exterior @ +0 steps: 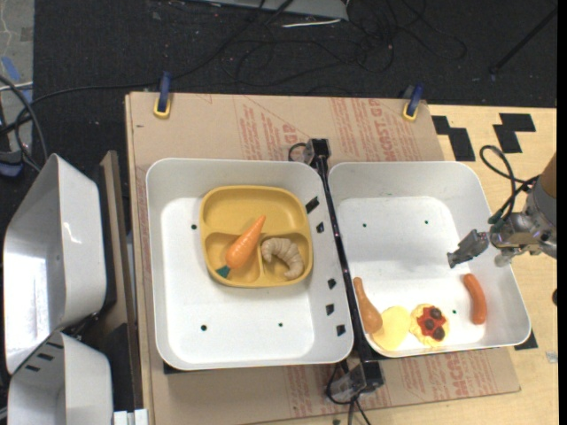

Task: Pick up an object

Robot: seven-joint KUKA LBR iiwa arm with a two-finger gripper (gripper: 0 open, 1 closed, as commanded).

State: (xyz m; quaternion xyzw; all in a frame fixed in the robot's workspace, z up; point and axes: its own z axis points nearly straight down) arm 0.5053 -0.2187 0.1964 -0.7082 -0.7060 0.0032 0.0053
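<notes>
A sausage [477, 297] lies in the right bin [416, 189], just below the hand [467, 248], whose grip I cannot tell. Near it along the bin's front sit a drumstick [366, 304] and a pizza slice [416, 325]. The left bin [177, 326] holds a yellow plate [257, 200] with a carrot [245, 243] and a shrimp [283, 254].

Arm [549, 211] cut off (right edge); tool [467, 249] blurred.
</notes>
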